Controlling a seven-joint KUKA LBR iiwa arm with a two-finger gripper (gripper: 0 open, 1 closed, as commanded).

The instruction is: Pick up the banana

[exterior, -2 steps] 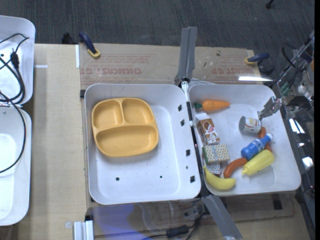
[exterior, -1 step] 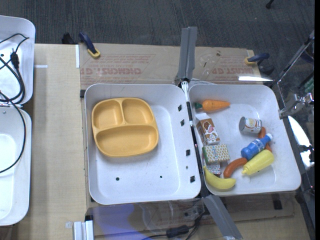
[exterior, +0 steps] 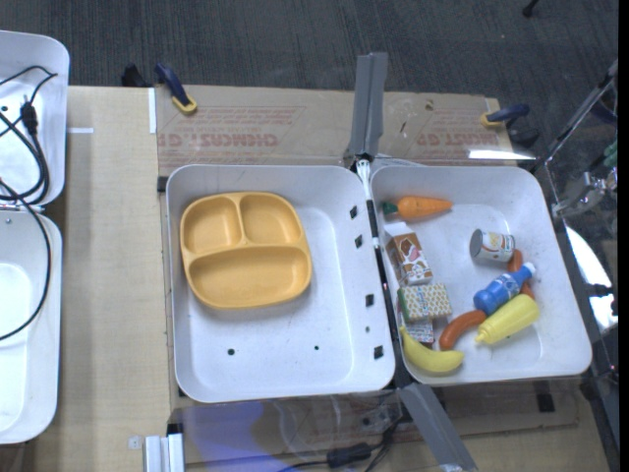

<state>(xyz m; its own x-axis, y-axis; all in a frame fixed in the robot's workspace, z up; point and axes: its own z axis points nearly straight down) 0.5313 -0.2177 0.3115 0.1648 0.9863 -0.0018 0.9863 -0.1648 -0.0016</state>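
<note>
The banana (exterior: 429,354) is yellow and curved, lying in the right bin (exterior: 550,214) near its front left corner. It touches a small green box (exterior: 425,303) behind it and sits just left of a red sausage (exterior: 461,328).
The right bin also holds a carrot (exterior: 421,206), a carton (exterior: 408,258), a can (exterior: 490,247), a blue bottle (exterior: 503,288) and a yellow mustard bottle (exterior: 508,320). A yellow divided plate (exterior: 245,248) lies in the left bin (exterior: 265,362). Clamps (exterior: 175,88) hold the cardboard behind.
</note>
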